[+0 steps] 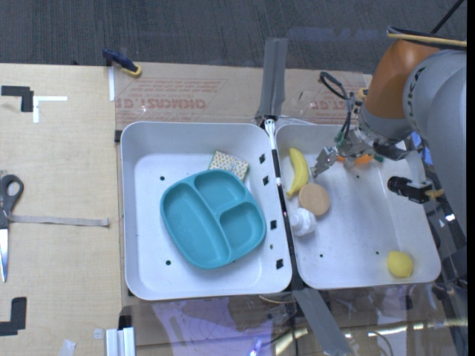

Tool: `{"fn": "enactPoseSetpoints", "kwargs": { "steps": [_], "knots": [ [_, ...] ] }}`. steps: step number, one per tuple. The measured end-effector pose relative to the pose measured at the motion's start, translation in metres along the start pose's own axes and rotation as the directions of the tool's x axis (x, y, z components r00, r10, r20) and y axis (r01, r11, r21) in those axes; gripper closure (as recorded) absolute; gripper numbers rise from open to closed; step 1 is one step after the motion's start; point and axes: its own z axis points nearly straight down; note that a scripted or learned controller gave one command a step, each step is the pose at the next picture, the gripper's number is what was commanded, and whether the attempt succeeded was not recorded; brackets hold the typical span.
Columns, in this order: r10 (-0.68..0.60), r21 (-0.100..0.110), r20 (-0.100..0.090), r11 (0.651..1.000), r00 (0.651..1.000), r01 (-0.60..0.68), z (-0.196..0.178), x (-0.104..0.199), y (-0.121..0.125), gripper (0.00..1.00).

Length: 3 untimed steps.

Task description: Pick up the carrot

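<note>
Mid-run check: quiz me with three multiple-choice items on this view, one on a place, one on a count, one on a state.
1. Where does the banana lie?
A. left bin
B. right bin, near the wall between the bins
C. on the plate

2. How many compartments does the blue plate have?
A. two
B. three
C. five

3. How does the plate lie?
A. flipped over
B. standing on edge
C. flat, compartments facing up

Answers:
1. B, it rests just right of the wall between the bins.
2. B, one long and two smaller hollows show.
3. C, its hollows are open to the camera.
</note>
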Motion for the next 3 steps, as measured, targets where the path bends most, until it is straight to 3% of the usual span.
{"fn": "enactPoseSetpoints", "kwargs": {
  "steps": [1, 2, 3],
  "knots": [
    [0.205, -0.020, 0.005, 0.979, 0.979, -0.205, -0.026, -0.049, -0.009, 0.00],
    [0.413, -0.020, -0.003, 0.911, 0.911, -0.413, -0.005, -0.071, -0.013, 0.00],
    [0.697, 0.002, -0.015, 0.717, 0.717, -0.697, -0.006, -0.070, -0.013, 0.00]
  ]
}}
